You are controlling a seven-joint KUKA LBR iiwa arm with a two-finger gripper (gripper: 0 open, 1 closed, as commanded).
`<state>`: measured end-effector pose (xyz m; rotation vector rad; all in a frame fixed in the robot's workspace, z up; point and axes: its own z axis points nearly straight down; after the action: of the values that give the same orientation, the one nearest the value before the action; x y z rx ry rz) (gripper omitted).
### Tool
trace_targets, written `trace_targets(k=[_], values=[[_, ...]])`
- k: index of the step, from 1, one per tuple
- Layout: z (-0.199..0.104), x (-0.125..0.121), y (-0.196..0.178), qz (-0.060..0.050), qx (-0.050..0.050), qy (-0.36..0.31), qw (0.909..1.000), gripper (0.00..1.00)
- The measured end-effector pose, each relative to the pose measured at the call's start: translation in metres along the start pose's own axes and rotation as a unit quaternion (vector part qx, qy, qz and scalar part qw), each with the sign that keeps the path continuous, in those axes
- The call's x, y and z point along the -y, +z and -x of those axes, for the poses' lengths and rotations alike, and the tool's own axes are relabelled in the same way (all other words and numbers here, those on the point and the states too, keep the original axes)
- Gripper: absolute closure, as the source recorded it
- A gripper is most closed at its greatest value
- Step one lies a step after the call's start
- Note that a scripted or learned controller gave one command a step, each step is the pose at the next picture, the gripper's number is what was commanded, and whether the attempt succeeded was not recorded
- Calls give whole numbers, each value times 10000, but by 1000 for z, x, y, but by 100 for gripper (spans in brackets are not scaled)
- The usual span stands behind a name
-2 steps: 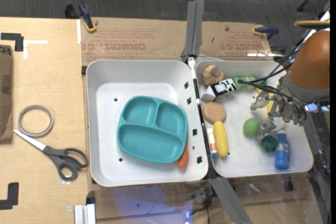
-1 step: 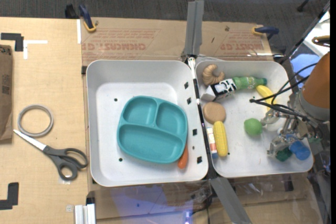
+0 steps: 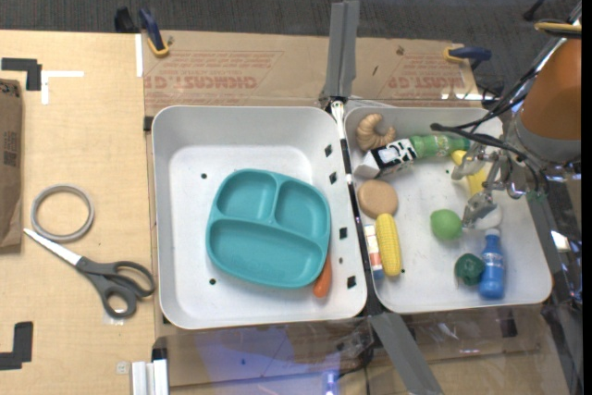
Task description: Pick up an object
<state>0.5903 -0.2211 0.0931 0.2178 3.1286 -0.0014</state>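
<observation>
Bench, two bins | gripper point(image 3: 480, 191) over right bin point(image 3: 421, 287) (fingers spread, holding nothing) | green ball point(image 3: 446, 224) just beside

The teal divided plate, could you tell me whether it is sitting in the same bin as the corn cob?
No, the teal divided plate lies in the left bin, while the corn cob lies in the right bin.
</observation>
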Motion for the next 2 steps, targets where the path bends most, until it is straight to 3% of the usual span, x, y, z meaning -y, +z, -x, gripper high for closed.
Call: trace_targets(k=[1, 2], values=[[51, -4, 2, -14, -47, 328, 9995, 0], [54, -6, -10, -13, 17, 315, 9995, 100]])
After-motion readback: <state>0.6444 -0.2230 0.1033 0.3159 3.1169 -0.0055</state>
